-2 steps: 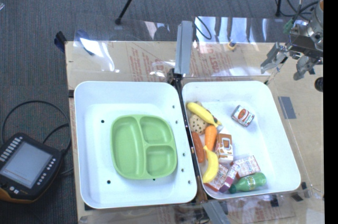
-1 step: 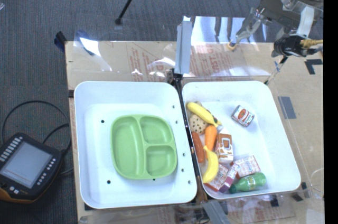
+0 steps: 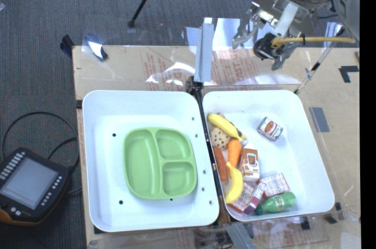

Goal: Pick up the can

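Starting at your left, the left bin [image 3: 94, 124] carries a green divided plate [image 3: 160, 163] and nothing you need. Cross the divider into the right bin [image 3: 305, 124]: along its left wall lies a crowd of food pieces, a banana [image 3: 223, 124], a carrot [image 3: 234, 152], small cartons [image 3: 251, 164] and a green bottle [image 3: 278, 202] near the front. The can [image 3: 270, 128] lies on its side in the rear half, well apart from that heap, with bare floor all round it. It looks like a small, stiff, light tin with a smooth label, so expect it to roll or slip if you pinch it off-centre. Take it across the round body at mid-length, with the jaws square to its long axis, which runs at a slant. Above and behind the bin, the gripper [image 3: 261, 36] hangs high over the bench; its fingers seem to be spread and empty, though the clutter of cables there makes that hard to read.
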You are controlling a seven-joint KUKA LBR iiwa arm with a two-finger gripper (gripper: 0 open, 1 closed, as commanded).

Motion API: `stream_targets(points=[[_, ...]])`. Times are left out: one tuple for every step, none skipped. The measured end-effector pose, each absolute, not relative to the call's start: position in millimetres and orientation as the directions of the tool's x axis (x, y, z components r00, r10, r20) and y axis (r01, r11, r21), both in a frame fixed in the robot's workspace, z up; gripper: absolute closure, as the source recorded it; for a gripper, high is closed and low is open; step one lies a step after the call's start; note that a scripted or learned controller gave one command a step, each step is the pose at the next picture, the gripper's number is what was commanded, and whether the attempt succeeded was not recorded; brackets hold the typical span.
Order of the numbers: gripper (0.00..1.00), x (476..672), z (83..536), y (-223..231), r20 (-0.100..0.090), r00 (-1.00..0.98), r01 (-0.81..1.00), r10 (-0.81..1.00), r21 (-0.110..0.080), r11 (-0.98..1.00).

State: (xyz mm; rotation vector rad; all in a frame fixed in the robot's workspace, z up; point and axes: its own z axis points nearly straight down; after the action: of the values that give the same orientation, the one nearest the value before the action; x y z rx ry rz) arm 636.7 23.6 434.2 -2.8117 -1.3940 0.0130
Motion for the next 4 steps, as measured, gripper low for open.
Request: stream_targets(points=[[0.00, 629.4, 434.2, 98.9, -0.006, 0.804, 0.594, 0.594, -0.004, -0.804], [0.00, 613.3, 430.7, 160.3, -0.006, 0.951, 0.310, 0.310, -0.001, -0.951], [0.00, 619.4, 434.8, 220.6, -0.005, 0.981, 0.194, 0.194, 0.001, -0.981], [0.00, 618.2, 399.3, 172.6, -0.005, 0.981, 0.194, 0.194, 0.001, -0.981]])
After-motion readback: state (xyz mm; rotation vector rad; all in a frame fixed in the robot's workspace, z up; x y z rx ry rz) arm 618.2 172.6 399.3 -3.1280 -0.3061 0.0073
